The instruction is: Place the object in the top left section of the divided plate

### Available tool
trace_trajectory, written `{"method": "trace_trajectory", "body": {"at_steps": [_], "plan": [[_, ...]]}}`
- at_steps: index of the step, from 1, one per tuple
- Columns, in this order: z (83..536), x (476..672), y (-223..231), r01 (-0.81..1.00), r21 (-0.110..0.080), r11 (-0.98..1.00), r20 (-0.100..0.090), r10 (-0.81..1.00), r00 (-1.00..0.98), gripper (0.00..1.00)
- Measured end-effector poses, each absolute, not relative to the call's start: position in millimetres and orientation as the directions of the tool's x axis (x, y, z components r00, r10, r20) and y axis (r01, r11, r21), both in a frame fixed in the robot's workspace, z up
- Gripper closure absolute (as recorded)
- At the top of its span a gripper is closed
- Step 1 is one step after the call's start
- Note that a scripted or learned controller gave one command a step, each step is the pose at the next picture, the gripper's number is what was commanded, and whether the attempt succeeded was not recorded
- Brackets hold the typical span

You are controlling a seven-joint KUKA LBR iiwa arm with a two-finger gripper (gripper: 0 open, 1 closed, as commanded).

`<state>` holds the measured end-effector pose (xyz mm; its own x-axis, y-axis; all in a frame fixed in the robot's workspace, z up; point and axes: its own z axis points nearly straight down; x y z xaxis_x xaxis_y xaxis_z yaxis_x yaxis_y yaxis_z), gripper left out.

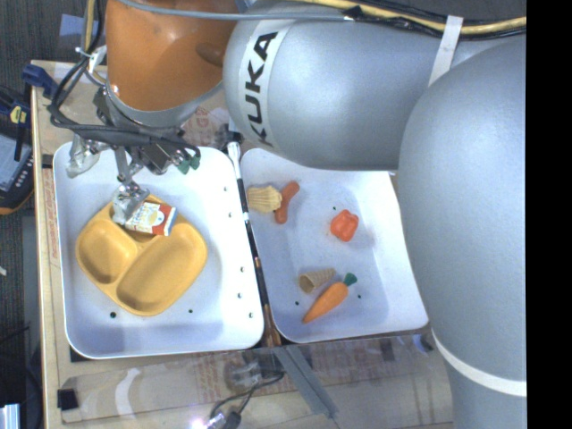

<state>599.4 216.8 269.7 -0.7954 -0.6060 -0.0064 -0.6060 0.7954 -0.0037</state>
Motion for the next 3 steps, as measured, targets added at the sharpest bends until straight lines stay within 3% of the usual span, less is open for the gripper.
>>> {"method": "trace_trajectory", "body": {"at_steps": [1,2,3], "plan": [[280.9,600.4,217.5,-0.606,-0.006,0.795,-0.011,-0.606,-0.795,1.0],[280.8,600.3,217.7,-0.607,-0.006,0.795,-0.011,-0.607,-0.795,0.0],[292.0,601.3,218.5,-0.607,-0.009,0.795,-0.016,-0.607,-0.795,1.0]]}}
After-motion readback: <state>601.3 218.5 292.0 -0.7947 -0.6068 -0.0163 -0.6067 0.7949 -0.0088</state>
